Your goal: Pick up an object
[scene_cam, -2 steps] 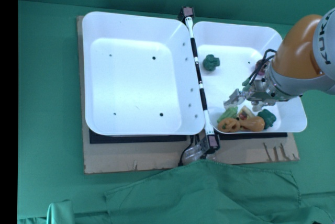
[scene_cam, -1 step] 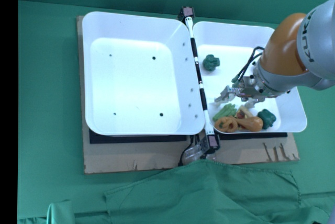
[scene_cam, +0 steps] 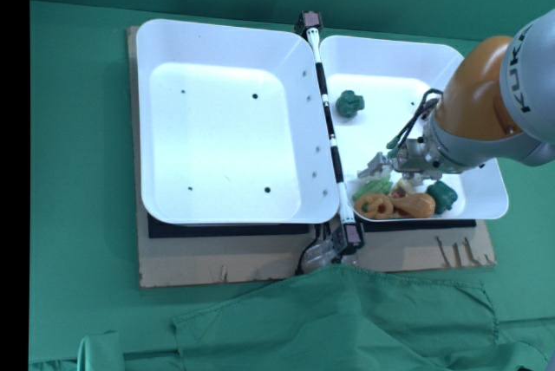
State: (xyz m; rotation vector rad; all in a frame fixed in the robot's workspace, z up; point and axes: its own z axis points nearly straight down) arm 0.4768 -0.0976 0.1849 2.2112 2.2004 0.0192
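Observation:
The right bin [scene_cam: 395, 57] holds a dark green broccoli-like piece [scene_cam: 349, 103] near its left wall. A cluster of toy food lies at the bin's front edge: a light green piece [scene_cam: 374, 186], an orange ring-shaped piece [scene_cam: 375, 205], an orange squash-like piece [scene_cam: 417, 205] and a dark green piece [scene_cam: 442, 196]. My gripper [scene_cam: 388, 166] hangs low over this cluster, just above the light green piece, with the grey and orange arm [scene_cam: 486, 100] reaching in from the right. The wrist hides the space between the fingers.
The left bin [scene_cam: 165, 48] stands beside the right one, with a black-and-white divider bar [scene_cam: 326, 113] between them. Both rest on a cardboard sheet [scene_cam: 173, 265] on green cloth. A fold of green cloth [scene_cam: 347, 317] lies in front.

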